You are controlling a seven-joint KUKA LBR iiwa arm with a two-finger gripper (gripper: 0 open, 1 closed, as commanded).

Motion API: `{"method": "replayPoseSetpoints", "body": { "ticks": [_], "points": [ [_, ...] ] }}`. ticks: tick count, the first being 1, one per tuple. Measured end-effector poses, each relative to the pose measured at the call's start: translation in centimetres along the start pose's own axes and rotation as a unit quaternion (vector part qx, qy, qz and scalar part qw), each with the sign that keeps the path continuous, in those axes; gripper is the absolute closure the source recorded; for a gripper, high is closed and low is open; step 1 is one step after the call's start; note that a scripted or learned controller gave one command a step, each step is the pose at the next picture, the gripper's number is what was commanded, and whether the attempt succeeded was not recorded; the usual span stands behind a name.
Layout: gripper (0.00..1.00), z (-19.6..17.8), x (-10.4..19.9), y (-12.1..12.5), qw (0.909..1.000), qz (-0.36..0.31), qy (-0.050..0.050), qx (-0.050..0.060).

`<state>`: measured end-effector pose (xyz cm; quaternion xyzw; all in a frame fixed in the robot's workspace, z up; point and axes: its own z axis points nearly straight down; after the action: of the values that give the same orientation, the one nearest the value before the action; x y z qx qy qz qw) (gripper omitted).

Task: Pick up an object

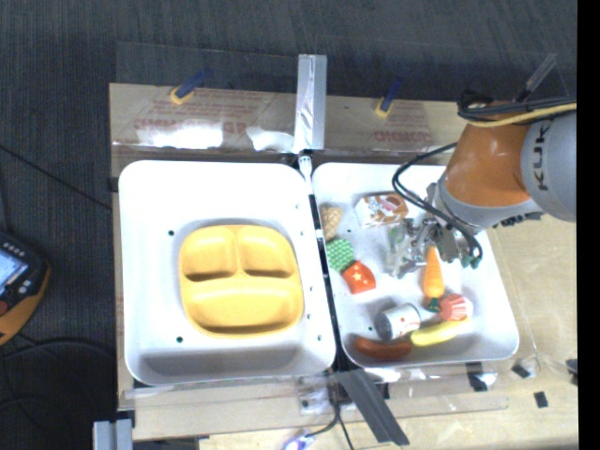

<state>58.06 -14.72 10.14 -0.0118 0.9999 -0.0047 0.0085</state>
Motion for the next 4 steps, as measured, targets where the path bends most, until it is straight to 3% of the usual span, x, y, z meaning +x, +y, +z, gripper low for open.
{"method": "replayPoseSetpoints", "body": {
  "ticks": [1,2,3,4],
  "points": [
    [0.0,0.0,0.0,0.0,1.0,0.0,0.0,0.0],
    [0.0,1.0,3.0,-1.5,0.9987,0.05,0.0,-0.004],
    [0.0,0.9,7.2,-0.9,0.9974,0.071,-0.001,-0.003],
    [0.0,1.0,2.9,1.1,0.9947,0.102,0.002,-0.003]
  ]
}}
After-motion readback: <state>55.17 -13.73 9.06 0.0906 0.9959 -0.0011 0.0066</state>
